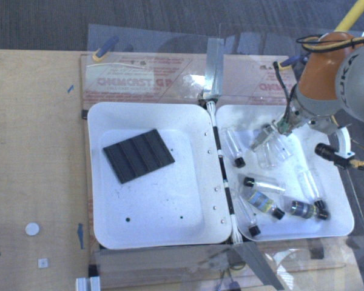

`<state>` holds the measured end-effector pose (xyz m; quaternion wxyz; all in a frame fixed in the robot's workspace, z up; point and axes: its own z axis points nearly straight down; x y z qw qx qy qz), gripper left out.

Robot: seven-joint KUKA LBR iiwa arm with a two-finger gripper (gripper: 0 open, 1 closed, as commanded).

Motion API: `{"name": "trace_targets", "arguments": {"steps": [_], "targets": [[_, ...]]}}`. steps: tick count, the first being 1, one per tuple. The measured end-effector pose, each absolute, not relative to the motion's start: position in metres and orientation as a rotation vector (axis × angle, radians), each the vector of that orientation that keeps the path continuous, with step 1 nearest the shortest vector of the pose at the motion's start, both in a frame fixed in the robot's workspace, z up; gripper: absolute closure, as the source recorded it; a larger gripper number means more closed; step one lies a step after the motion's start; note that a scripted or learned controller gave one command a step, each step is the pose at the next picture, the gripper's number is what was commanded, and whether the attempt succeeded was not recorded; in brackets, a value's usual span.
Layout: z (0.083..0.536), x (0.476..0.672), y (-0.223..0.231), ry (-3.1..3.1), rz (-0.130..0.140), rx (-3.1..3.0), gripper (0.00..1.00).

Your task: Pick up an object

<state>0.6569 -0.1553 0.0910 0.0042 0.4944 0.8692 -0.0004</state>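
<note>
My gripper (265, 139) hangs over the upper middle of the right bin (346, 223), below the arm's orange band (323, 71). It is right above a clear plastic cup (272, 155); I cannot make out whether they touch. Several small clear bottles with black caps lie in this bin: one (233, 144) left of the gripper, one (262, 185) in the middle, one with a yellow label (262, 202), and a dark one (303, 209) at the lower right. A dark ribbed slab (138, 155) lies in the left bin (109, 223).
A metal divider strip (213, 71) stands at the back between the bins. A black fitting on the arm (327, 153) juts out over the right bin's right side. A clear sheet with red lettering (139, 80) lies behind the bins. Wooden bench top (30, 132) extends left.
</note>
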Motion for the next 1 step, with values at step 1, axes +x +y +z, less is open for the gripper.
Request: {"name": "trace_targets", "arguments": {"steps": [1], "targets": [[0.0988,0.6573,-0.1543,2.723,0.003,1.546,1.00]]}}
